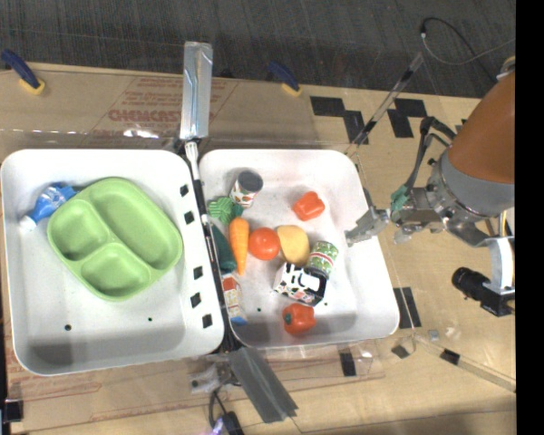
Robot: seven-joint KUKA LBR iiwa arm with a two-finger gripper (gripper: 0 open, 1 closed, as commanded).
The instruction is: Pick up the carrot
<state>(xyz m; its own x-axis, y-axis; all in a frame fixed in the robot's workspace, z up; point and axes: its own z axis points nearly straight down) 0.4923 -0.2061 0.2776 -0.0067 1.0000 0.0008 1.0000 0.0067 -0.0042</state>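
- The arm (479, 148) enters from the right of the camera view, its orange band showing as a broad rounded mass at the right edge.
- Below the band sits the grey wrist (467, 188), leaning leftward.
- From the wrist the gripper (367, 227) stretches out to the left, roughly level, its grey tip being the leftmost part of the robot.
- Behind that tip sits a cluster of metal brackets with a small green part.
- Thin cables run from the far side down to the wrist.
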